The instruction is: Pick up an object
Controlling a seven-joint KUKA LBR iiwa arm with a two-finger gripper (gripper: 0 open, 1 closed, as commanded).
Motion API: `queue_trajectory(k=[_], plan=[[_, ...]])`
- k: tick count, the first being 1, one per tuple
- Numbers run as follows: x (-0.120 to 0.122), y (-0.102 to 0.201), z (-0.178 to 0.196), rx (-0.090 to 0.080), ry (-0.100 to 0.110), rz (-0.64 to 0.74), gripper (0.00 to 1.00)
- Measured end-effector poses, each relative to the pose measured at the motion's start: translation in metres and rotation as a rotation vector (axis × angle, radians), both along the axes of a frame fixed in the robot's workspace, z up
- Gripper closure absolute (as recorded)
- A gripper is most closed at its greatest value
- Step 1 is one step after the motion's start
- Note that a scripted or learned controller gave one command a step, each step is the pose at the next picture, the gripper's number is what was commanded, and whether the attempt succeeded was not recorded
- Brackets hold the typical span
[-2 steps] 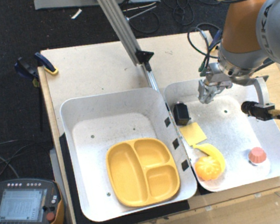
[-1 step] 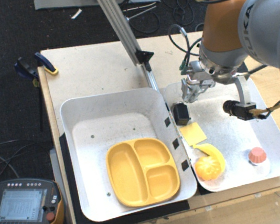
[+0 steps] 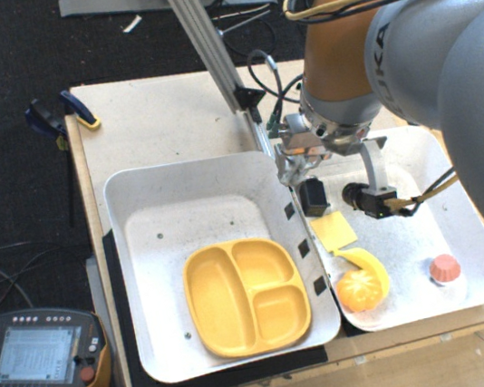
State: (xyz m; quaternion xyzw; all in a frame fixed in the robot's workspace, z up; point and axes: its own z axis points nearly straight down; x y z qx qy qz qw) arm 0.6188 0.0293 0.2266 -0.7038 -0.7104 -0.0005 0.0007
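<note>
My gripper (image 3: 314,198) hangs over the left part of the right bin (image 3: 468,224), close to the wall shared by the two bins. Just below it in the view lies a flat yellow square (image 3: 334,229). Nearer the front edge sit a yellow banana (image 3: 366,261) and an orange (image 3: 359,290), touching each other. A small red-and-pink object (image 3: 445,270) rests at the front right of that bin. Nothing shows held under the gripper.
The left bin (image 3: 135,215) holds a yellow divided plate (image 3: 246,296) at its front right. A metal rail (image 3: 208,46) slants down to the bins' shared wall. A teach pendant (image 3: 40,359) lies off the bench at the lower left.
</note>
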Motion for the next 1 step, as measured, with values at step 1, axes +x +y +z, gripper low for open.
queue_trajectory(k=[1], plan=[[-0.0055, 0.0486, -0.0034, 0.000, 0.001, -0.002, 1.00]])
